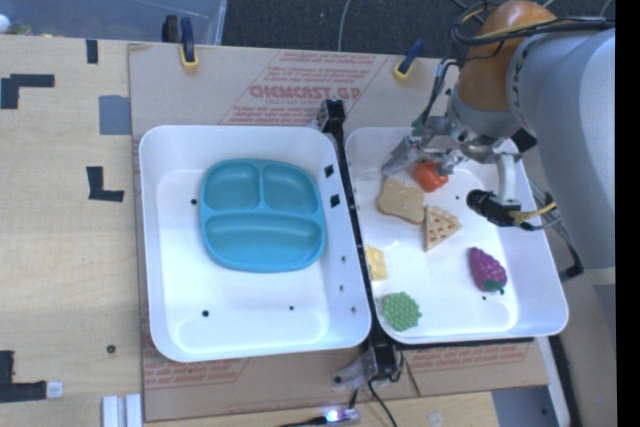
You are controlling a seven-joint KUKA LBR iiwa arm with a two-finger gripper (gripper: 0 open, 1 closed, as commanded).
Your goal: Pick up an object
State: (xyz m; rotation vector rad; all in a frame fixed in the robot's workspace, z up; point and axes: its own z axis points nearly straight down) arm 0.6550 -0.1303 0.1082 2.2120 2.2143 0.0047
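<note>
- Nearest the camera, in the right bin (540, 315), a green broccoli-like piece (401, 310) sits by the front edge close to the divider, with a purple grape bunch (487, 269) further toward the right wall.
- Behind those, near the middle of that bin, a slice of bread (402, 202) lies touching a pizza wedge (439, 227), and a small yellow cheese cube (375, 262) sits hard against the left wall.
- Up at the back of the right bin the gripper (428, 158) is down over a red-orange tomato-like piece (431, 176). From this slant I cannot tell whether it is spread or pinched, nor whether the red piece is actually between the tips.
- That red piece looks like the likely target, and it sits just beside the back edge of the bread. My worry is that one tip lands on the bread and the grip closes on nothing, or drags the slice along.
- It looks round and smooth, so an off-centre squeeze could squirt it out toward the back wall.
- A black cable loop (495, 207) hangs off the wrist over the bin; it might brush the pizza wedge if the arm swings.
- Over in the left bin (160, 245), a blue divided plate (263, 215) sits well apart from all this.
</note>
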